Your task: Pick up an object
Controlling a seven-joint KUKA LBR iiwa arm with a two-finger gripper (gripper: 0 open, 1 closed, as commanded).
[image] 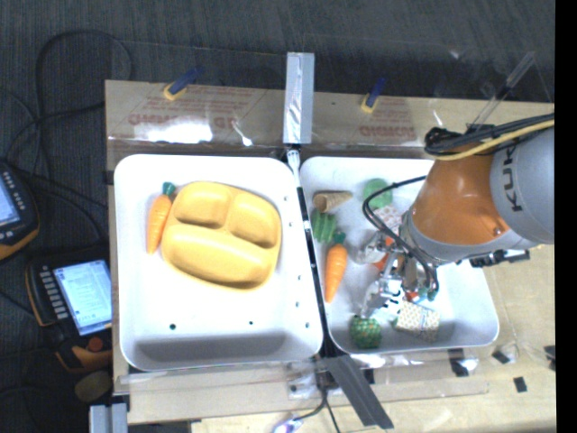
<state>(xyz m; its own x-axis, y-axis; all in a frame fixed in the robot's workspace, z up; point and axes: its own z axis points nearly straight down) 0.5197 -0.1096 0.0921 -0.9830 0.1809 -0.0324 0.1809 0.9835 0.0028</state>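
My gripper hangs low in the right bin, under the orange wrist band. Its metal fingers are tangled in glare and small items, so their state is unclear. Just below it lies a white patterned block. A green bumpy ball sits at the bin's front, left of the block. An orange carrot lies left of the gripper, with a green toy and a tan cone-shaped piece further back. A green item peeks out behind the arm.
The left bin holds a large yellow divided plate and a second carrot beside its left edge. A ridge between the bins separates them. Tablets and cables lie on the floor at left.
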